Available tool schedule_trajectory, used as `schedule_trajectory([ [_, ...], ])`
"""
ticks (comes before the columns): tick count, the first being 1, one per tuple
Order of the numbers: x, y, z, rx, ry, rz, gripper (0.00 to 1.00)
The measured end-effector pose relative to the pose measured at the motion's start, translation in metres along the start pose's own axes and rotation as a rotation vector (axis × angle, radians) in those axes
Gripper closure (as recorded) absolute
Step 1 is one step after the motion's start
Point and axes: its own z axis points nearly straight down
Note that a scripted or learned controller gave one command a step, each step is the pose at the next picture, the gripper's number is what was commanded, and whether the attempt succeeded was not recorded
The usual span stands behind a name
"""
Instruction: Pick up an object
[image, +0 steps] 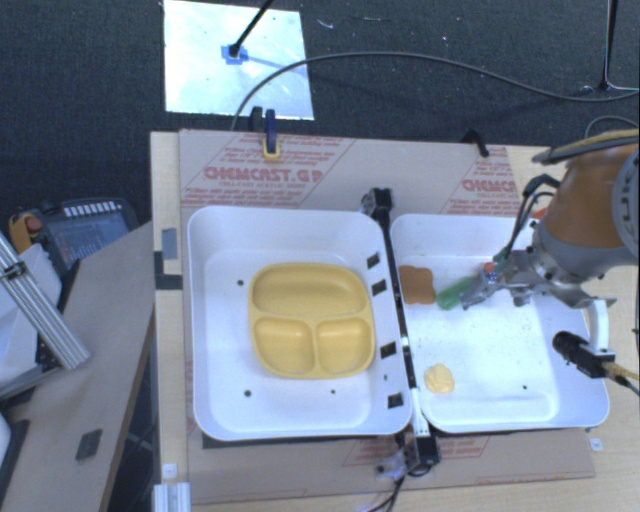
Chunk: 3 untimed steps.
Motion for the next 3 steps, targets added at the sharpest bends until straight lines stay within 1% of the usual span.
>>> schedule_trajectory([
  [1, 0.003, -0.004, 0.062, 0.001, 0.000, 0.002, 0.00],
  [2, 0.002, -0.002, 0.048, -0.004, -0.002, 0.002, 1.00],
  [3, 0.004, -0.001, 0.005, -0.006, -0.002, 0.000, 1.00],
])
